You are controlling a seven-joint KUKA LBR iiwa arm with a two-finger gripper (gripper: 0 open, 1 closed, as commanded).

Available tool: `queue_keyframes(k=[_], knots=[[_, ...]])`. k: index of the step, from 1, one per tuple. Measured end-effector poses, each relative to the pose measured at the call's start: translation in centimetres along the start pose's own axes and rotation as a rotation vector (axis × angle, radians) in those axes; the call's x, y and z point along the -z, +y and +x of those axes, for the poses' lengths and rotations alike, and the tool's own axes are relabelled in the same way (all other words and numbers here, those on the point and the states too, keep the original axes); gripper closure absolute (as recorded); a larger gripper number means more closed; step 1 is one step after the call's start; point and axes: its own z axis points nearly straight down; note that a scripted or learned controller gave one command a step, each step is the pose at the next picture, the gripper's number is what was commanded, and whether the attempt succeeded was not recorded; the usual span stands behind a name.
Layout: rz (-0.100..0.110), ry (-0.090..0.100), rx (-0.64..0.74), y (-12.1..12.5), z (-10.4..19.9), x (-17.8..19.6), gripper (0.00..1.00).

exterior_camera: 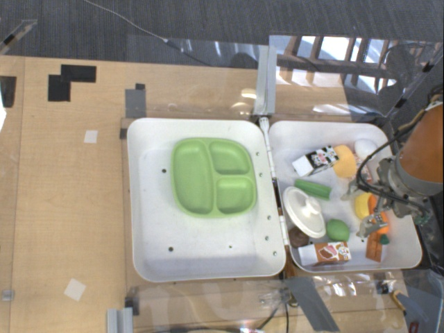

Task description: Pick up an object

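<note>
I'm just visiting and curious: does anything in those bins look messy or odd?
The right bin is a jumble: a white bowl lies tilted among toy foods heaped together. The green plate sits neatly in the left bin. Nothing looks spilled or broken.

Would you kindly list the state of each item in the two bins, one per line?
Green three-compartment plastic plate: flat, right way up, in the left white bin.
White round bowl: tilted, in the right white bin.
Green cylinder: lying on its side.
Brown and white carton: lying flat.
End effector: low over the orange items.
</note>
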Motion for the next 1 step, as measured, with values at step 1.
queue_keyframes(k=[1], knots=[[0.002, 0.009, 0.114, 2.39, 1.36, -0.96, 0.0]])
